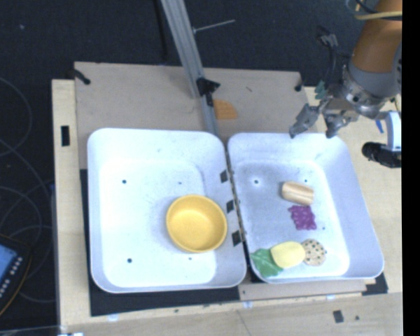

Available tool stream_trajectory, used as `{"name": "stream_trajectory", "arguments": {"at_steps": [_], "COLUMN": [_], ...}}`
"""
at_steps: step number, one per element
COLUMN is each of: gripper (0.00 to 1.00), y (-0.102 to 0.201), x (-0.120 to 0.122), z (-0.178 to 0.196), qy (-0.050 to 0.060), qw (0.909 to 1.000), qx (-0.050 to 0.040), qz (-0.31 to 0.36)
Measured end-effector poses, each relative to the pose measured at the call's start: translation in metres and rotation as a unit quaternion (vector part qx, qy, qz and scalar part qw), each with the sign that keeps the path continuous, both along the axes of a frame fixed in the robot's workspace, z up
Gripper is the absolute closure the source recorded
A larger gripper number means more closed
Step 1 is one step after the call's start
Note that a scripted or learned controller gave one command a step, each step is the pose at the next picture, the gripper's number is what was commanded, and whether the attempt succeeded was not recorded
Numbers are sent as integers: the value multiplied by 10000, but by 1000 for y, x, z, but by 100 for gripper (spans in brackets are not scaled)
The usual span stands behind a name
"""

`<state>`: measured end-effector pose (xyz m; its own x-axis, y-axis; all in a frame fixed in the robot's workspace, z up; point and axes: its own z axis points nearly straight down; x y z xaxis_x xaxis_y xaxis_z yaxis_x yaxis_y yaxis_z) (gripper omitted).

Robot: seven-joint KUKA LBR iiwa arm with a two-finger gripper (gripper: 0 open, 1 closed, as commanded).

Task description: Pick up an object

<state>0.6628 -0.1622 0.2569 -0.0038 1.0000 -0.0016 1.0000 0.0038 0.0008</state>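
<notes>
Altogether one bowl [196, 223], two bins [112, 187].

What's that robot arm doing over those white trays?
It is trying to pick something up. Its gripper hovers with open fingers above the far edge of the right white bin, holding nothing. Below lie a tan cylinder, a purple grape bunch, a yellow lump and a speckled cookie. A round yellow bowl sits in the left white bin.

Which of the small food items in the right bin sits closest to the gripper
The tan bread roll. It lies uppermost in the right bin, nearest the open gripper; the purple grapes, cookie and yellow piece lie farther down.
</notes>
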Motion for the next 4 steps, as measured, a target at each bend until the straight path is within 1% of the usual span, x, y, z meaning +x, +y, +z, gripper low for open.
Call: {"name": "stream_trajectory", "arguments": {"at_steps": [1, 2, 3, 4], "gripper": [0, 0, 0, 0], "y": [0, -1, 1, 0], "x": [0, 4, -1, -2], "z": [0, -62, -105, -158], "qy": [3, 25, 19, 24], "qw": [10000, 10000, 10000, 10000], "qx": [-6, -3, -4, -3], "qz": [1, 2, -11, -15]}}
